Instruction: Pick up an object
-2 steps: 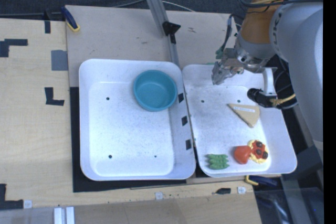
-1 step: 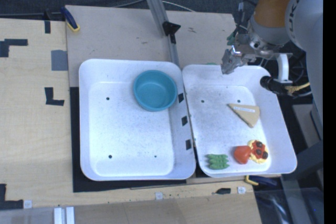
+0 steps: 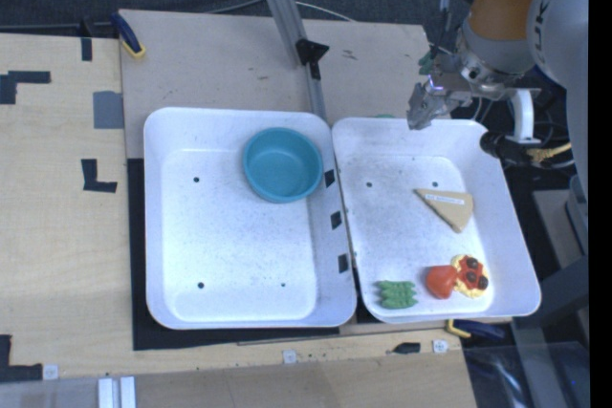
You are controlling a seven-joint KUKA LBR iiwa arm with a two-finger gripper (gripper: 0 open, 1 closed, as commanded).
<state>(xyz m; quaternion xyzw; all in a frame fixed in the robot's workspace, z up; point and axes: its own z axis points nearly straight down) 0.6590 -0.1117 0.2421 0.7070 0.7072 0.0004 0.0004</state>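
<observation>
Gripper hangs over right bin's upper rim; cannot tell its state. In that bin: wedge centre-right, tomato, pizza toy, green piece lower edge. Blue bowl in left bin.

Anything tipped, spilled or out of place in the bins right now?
Nothing stands out. The blue bowl sits upright in the left bin; the wedge, red-yellow toy and green toy lie inside the right bin.
</observation>
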